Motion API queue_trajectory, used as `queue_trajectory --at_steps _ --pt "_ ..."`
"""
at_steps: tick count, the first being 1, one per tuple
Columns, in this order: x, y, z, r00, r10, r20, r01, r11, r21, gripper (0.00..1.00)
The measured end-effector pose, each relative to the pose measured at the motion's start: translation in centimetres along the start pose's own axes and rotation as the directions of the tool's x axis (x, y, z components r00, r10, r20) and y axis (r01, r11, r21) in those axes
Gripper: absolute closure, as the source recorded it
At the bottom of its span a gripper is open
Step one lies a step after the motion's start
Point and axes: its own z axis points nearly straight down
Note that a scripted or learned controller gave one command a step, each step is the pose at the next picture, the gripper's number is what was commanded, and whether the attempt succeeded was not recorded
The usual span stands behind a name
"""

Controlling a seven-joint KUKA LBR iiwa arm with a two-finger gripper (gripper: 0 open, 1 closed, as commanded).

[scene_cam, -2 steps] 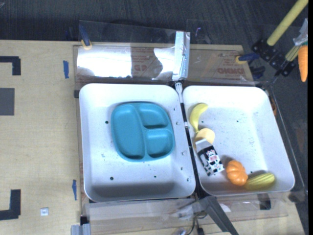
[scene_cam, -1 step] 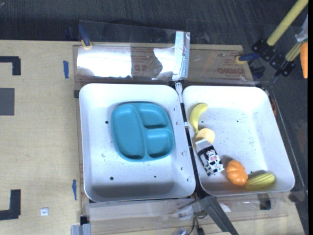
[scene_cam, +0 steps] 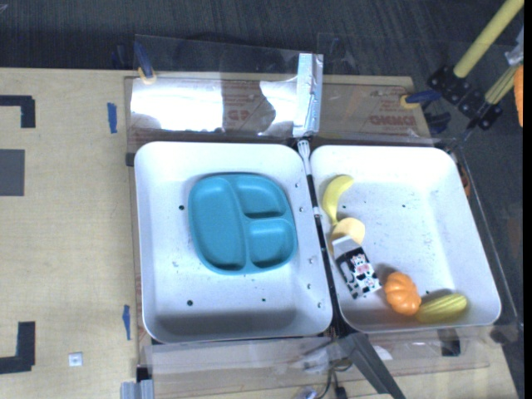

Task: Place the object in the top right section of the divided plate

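The camera view showed the blue divided plate [scene_cam: 243,221] lying bare in the left bin [scene_cam: 158,306]. In the right bin [scene_cam: 416,181] lay a banana [scene_cam: 335,194], a cow-patterned carton [scene_cam: 357,271], an orange gourd [scene_cam: 402,293] and a yellow squash [scene_cam: 441,307]. Which one was the object could not be told. All looked light and stiff; the banana would probably grip best across its middle.

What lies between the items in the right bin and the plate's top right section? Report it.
Only the bins' adjoining rims run between the banana, cow-patterned carton, orange fruit and the blue divided plate in the left bin. Nothing else visible stands in the way.
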Motion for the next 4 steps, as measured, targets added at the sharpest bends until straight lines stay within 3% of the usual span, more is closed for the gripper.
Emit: queue_trajectory --at_steps 4 --pt "0.4 0.5 -4.7 1.0 -0.01 0.02 0.01 1.0 -0.02 1.0"
